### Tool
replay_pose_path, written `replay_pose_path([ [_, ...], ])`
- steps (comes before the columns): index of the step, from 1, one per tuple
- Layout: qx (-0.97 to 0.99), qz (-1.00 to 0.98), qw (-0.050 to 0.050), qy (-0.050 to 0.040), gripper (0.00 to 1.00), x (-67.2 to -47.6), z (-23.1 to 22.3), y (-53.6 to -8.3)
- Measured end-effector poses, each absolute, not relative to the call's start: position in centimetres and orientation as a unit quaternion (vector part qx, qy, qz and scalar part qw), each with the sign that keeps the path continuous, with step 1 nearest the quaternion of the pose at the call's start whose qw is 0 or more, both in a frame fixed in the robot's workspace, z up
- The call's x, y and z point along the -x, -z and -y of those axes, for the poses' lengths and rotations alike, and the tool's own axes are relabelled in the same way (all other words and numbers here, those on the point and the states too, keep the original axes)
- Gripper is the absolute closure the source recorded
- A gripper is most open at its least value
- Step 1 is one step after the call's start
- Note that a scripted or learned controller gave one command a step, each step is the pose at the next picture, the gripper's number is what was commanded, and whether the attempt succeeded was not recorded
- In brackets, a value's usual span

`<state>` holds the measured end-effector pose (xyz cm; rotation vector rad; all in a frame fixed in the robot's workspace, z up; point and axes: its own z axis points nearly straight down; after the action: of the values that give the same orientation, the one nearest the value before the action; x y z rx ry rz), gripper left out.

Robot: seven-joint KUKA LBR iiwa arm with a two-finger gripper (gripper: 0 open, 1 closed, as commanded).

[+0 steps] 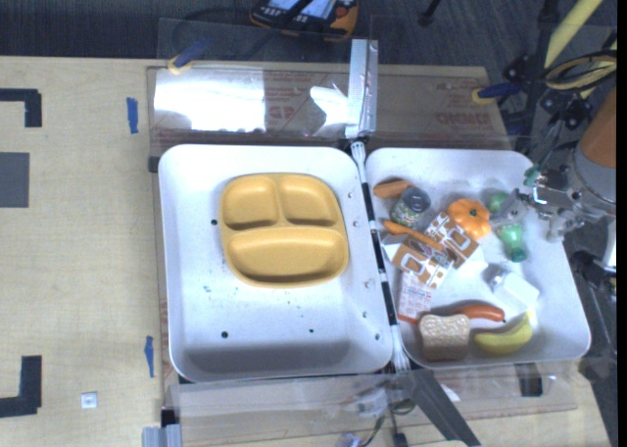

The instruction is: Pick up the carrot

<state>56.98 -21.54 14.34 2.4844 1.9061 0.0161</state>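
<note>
One carrot [412, 234] lies slantwise, long axis upper-left to lower-right.

I see the slim orange plastic carrot [409, 233] lying flat on the floor of the right-hand shallow white bin [558, 283], close to that bin's left wall and roughly midway between its far and near edges. It lies at a slant, one end toward the left wall, the other running toward the bin's middle and slightly nearer to me. Its far end looks partly overlapped by neighbouring items, so I cannot make out its full length. Nothing is gripping it.
</note>
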Motion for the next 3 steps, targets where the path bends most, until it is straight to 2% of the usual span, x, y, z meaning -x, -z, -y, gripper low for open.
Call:
replay_pose_path([
  [1, -0.804, -0.595, 0.001, -0.0021, 0.0, -57.4, 20.1, -12.1],
  [2, -0.844, -0.536, 0.001, -0.0003, 0.0, -60.7, 15.8, -8.5],
  [3, -0.803, -0.596, 0.0, -0.0004, 0.0, -57.0, 16.9, -8.6],
])
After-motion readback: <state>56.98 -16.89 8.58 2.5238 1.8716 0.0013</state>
